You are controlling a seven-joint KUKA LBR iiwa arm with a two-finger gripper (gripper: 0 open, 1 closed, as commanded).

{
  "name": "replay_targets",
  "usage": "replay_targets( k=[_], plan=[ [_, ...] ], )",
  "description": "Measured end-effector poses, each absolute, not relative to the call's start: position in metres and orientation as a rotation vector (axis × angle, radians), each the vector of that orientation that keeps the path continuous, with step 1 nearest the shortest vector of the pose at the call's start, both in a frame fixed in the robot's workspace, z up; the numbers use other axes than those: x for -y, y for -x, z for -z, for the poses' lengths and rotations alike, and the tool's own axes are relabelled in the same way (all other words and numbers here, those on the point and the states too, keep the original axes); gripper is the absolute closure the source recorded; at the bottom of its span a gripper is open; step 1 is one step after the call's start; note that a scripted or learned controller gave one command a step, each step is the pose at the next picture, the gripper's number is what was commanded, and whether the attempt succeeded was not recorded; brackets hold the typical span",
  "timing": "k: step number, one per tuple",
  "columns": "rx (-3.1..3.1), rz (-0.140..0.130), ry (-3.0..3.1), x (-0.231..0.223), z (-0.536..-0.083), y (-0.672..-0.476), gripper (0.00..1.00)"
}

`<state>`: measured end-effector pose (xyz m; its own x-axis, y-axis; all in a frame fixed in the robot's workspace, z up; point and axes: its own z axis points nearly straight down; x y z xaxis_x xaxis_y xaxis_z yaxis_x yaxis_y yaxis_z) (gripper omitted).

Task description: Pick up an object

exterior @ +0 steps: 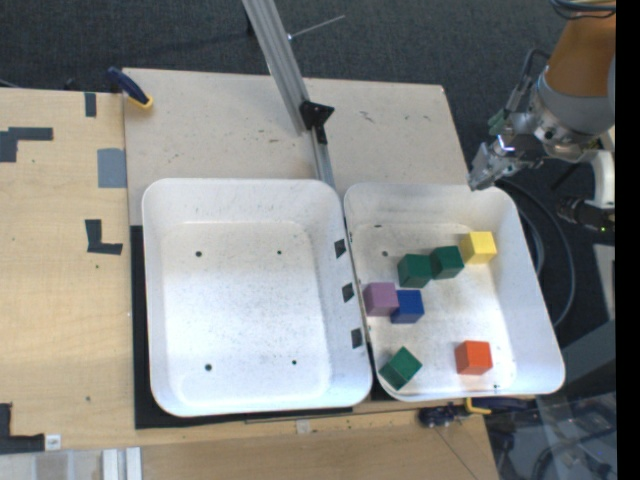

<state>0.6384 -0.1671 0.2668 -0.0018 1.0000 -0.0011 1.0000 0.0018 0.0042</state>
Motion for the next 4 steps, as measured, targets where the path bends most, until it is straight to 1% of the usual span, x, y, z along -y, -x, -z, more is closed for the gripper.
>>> replay_targets(
  k=[1, 2, 3, 4],
  plan=[
    [-2.229, 0.001, -2.217, 0.114, -0.254, -0.630, 1.00],
    [-2.230, 0.002, -2.218, 0.062, -0.240, -0.608, 1.00],
    [-2.231, 0.000, -2.217, 0.011, -0.247, -0.588, 1.00],
    [-2.232, 0.001, -2.215, -0.043, -0.249, -0.578, 1.00]
  ],
)
